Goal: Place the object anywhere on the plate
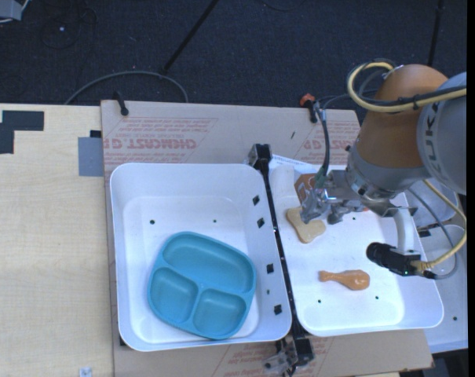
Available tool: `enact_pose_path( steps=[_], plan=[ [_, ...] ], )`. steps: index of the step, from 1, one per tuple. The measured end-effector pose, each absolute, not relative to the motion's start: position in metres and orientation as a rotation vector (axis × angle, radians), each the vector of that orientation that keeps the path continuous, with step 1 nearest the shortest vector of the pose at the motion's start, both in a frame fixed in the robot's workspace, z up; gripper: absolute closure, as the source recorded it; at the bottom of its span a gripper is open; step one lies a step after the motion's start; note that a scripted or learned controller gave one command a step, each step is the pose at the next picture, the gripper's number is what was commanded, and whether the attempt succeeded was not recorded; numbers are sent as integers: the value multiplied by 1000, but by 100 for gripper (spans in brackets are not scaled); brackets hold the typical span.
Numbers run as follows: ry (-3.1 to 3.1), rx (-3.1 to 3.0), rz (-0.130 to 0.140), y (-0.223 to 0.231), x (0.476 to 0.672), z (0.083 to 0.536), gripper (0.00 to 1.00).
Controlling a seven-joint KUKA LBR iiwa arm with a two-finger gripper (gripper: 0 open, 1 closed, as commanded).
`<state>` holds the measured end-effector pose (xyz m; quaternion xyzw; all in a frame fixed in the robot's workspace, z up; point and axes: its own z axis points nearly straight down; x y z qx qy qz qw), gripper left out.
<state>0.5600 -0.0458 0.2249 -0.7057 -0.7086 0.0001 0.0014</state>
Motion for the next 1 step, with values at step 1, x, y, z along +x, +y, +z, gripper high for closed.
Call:
enact_pose_path(
  steps=[1],
  plan=[
    [-2223, -2215, 2, 0, 560, 225, 100]
  ],
)
